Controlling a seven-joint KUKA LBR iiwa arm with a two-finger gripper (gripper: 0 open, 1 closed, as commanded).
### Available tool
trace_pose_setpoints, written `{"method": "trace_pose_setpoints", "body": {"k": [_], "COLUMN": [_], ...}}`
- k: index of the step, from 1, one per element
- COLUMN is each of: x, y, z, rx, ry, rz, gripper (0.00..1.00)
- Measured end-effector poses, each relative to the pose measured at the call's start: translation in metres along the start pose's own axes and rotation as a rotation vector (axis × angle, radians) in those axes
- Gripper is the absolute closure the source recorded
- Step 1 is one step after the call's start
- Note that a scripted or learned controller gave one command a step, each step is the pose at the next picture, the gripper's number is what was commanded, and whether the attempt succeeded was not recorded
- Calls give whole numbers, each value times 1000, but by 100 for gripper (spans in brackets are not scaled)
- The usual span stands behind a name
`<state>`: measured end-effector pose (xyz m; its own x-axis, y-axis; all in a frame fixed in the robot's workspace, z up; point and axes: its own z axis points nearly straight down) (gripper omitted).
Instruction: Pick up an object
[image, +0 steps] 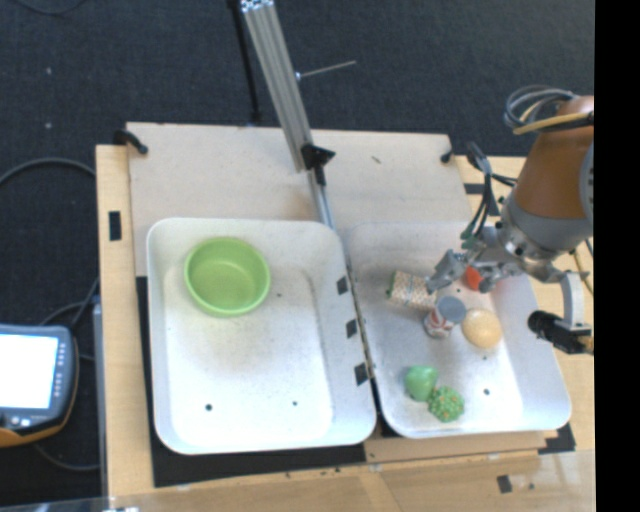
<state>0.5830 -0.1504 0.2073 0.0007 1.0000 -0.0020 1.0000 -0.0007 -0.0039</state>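
Observation:
My gripper (452, 278) hangs over the upper middle of the right bin (530, 392), coming in from the right. Just left of it lies a small patterned block (407, 290). Directly below it sits a small grey-topped object with red and white marks (444, 316). A pale yellow ball (481, 328) rests beside that object, to its right. Nearer the front of the bin are a smooth green lump (421, 381) and a bumpy green piece (446, 403), touching or nearly so. Nothing shows as held by the gripper.
A light green bowl (227, 276) stands in the back left of the left bin (165, 340). A slanted aluminium post (285, 90) rises behind the bins, ending near their shared edge. A screen device (30, 380) sits off the bench at left.

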Motion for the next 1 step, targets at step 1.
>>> {"method": "trace_pose_setpoints", "body": {"k": [1], "x": [-5], "y": [-11], "z": [52], "rx": [1], "ry": [1], "rz": [0], "gripper": [0]}}
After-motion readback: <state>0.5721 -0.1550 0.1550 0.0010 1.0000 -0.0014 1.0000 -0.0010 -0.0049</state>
